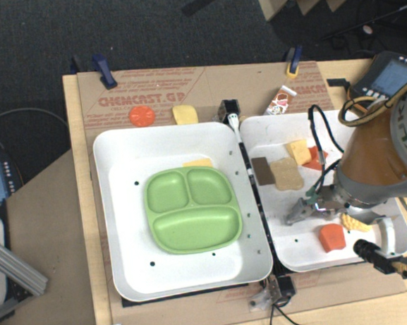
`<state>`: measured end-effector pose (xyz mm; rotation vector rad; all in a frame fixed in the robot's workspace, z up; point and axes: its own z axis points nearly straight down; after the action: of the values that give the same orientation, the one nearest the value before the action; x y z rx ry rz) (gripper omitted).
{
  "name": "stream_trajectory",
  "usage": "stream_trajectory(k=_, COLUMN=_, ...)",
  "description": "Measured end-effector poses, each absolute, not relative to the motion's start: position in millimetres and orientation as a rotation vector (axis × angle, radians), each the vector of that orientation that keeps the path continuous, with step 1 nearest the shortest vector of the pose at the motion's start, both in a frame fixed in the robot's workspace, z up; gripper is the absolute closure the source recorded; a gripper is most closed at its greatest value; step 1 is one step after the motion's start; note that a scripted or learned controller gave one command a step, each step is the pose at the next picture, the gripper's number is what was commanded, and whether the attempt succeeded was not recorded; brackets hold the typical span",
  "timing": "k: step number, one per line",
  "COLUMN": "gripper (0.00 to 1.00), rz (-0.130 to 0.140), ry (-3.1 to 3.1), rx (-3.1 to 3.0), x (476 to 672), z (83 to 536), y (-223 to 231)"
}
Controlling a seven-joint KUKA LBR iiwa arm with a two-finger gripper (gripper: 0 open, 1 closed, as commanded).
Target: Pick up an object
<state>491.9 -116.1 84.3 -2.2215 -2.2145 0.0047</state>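
A grey arm (383, 156) with an orange band is seen reaching in from the right of the frame over the right-hand white bin (290, 257), its gripper (301, 212) lowered toward the middle of that bin's floor. Whether anything is clasped by it cannot be told at this slant.

Several small objects are scattered in the right bin: a tan block (287, 174) and a dark brown piece (261, 171) near the upper left of the bin, a yellow piece (299, 150) and an orange-red one (312, 158) just beside them, and an orange block (332, 237) lower right, near the gripper but apart from it. A pale yellow item (355, 223) is partly hidden under the wrist.

The left bin (122, 201) is occupied by a green divided plate (192, 210), with a yellow slice (198, 164) touching its upper edge.

On the cardboard above the bins, an orange disc (142, 115), a yellow lump (184, 114) and a small red-and-white packet (280, 102) are laid out.
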Motion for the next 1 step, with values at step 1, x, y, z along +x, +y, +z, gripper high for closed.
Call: stream_trajectory(k=1, gripper=0.00, rz=0.003, ry=-2.217, rx=-2.221, x=477.9, z=84.4, y=-131.9)
